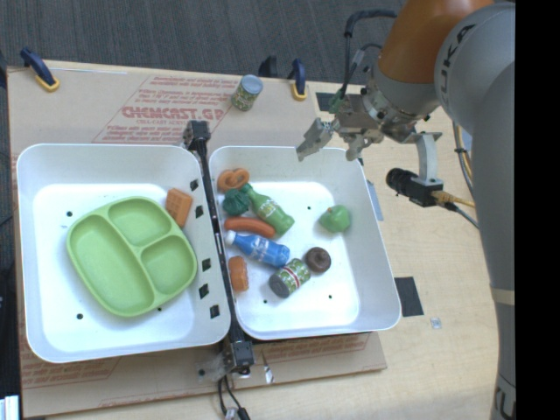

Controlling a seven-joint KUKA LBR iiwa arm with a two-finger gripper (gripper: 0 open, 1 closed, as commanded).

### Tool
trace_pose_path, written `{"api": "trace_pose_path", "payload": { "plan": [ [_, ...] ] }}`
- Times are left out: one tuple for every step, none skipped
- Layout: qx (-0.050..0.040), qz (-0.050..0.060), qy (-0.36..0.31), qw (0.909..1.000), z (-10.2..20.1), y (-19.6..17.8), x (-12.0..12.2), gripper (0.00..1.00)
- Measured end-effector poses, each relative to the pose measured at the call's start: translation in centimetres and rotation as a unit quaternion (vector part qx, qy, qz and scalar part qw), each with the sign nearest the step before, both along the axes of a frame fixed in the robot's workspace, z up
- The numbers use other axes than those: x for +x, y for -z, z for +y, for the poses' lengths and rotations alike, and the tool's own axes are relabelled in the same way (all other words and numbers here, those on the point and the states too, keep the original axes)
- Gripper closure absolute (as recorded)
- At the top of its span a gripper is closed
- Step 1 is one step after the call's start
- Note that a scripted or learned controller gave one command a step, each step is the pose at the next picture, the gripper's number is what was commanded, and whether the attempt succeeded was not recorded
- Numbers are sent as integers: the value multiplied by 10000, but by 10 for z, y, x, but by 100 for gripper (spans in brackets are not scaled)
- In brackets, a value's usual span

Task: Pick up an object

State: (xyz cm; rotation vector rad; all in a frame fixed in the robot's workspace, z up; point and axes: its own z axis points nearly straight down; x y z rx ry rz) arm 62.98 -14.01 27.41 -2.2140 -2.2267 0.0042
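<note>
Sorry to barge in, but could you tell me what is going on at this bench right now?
The grey arm's pincer hangs open over the far rim of the right bin, holding nothing. In that bin lie a blue bottle, a green bottle, a sausage, a doughnut and a green lump. The left bin holds a green divided plate.

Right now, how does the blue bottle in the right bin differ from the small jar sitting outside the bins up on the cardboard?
The blue plastic bottle lies on its side among other items in the right white bin; the small grey-lidded jar stands upright, alone on the cardboard behind the bins. The bottle is blue with a white cap end and longer; the jar looks greenish and squat. Both are small toy-like containers.
</note>
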Motion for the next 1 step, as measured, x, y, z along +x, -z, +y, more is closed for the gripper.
{"api": "trace_pose_path", "payload": {
  "plan": [
    [4,14,-3,10000,45,104,-57,0]
  ]
}}
